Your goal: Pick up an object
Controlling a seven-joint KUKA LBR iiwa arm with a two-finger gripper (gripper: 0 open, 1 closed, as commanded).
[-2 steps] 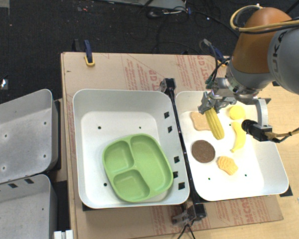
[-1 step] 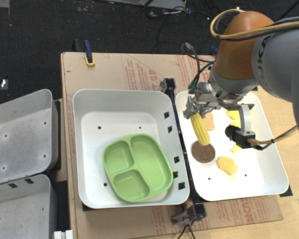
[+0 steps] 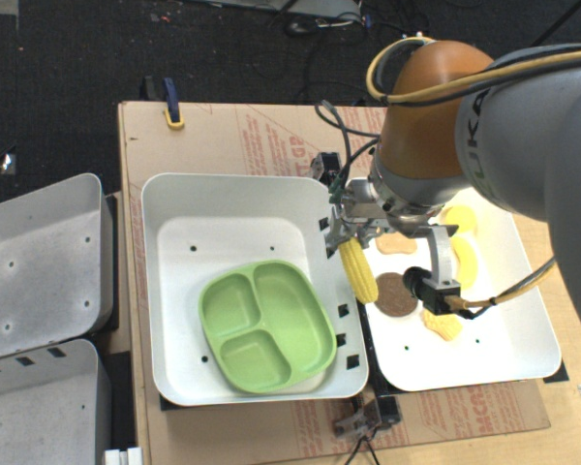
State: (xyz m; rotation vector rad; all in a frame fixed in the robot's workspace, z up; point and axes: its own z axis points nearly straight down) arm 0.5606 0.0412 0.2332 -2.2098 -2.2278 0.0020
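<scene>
Camera view: I am taking the green divided tray as my landmark; it is lying flat in the left white bin, tilted slightly off square. The arm is reaching in from the right and hanging over the seam between the two bins, up and to the right of the tray. Just right of the tray's upper corner, the gripper is sitting directly above a corn cob, which is hanging steeply with its lower end over the rim of the right white bin. I am reading the cob as the pick target, and its steep tilt suggests it is being carried by its top end, but I cannot tell whether the claw is open or closed, since the wrist is hiding the contact. Further right of the tray, a brown round piece, a tan piece and yellow pieces are lying loose on the bin floor, partly under the wrist hardware.
</scene>
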